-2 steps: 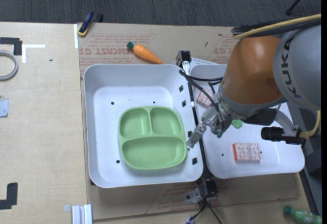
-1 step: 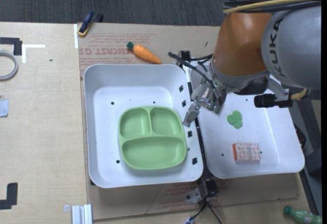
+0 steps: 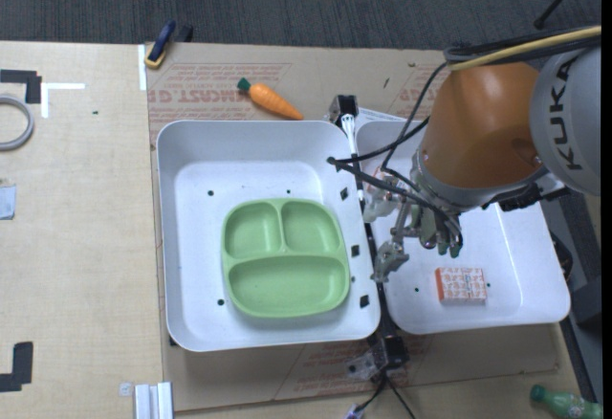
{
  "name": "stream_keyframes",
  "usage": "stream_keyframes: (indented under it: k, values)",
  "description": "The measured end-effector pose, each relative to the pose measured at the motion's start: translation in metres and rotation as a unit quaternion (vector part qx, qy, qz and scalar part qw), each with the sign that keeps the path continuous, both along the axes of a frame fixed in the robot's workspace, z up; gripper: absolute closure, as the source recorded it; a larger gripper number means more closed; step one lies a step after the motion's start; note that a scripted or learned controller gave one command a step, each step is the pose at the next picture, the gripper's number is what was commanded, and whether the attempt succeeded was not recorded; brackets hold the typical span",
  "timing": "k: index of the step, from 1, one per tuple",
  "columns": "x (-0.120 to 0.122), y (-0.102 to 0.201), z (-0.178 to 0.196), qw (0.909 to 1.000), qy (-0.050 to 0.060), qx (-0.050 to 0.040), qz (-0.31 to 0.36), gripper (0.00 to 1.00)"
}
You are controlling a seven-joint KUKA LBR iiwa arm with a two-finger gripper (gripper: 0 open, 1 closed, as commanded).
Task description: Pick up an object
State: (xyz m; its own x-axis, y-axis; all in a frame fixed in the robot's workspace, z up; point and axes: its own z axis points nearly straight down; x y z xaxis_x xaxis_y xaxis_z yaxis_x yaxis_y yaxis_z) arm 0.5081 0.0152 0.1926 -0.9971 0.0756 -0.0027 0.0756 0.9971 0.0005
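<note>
From the camera view, the gripper (image 3: 421, 240) hangs over the right bin (image 3: 535, 302), close to the wall it shares with the left bin (image 3: 182, 216). It is too small and tangled with wires to tell if it is open or closed. A little orange and white block (image 3: 462, 284) lies flat in the right bin, just right of the gripper and a bit nearer the camera, not touching it. A green plate (image 3: 285, 258) with three parts sits in the left bin, to the gripper's left. A toy carrot (image 3: 271, 99) lies on the bench beyond the bins.
</note>
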Motion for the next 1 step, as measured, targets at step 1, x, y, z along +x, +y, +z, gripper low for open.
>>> stream_keyframes:
  k: [1]
  values:
    - [-0.0288,-0.066,0.0,0.998,0.0,-0.0003,0.063,0.0]
